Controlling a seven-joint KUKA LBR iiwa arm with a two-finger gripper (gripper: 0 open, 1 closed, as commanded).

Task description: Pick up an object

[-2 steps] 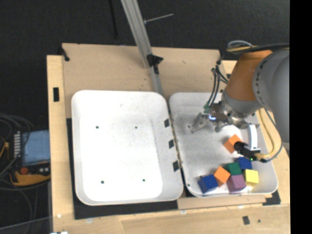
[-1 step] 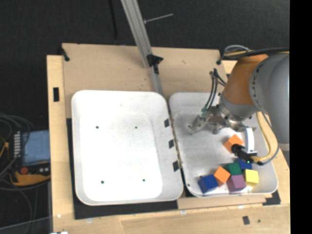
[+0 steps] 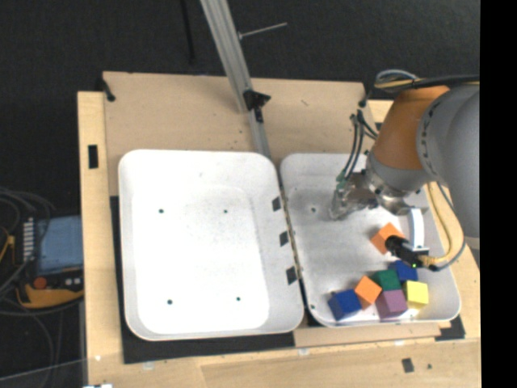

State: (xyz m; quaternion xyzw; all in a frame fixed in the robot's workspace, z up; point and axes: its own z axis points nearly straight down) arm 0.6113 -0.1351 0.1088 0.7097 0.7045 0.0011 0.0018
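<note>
Gripper [image 3: 339,208]: mid right bin [image 3: 311,176], jaw state unclear.
Blocks [image 3: 380,291]: near-right corner, light, rigid; pinch flat sides.

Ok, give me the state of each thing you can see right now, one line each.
gripper: low over the right bin's floor, nothing seen in it.
right bin: holds the blocks.
left bin: flat on the bench.
blocks: clustered in the near right corner.
orange block: apart from the cluster, by the arm.
</note>
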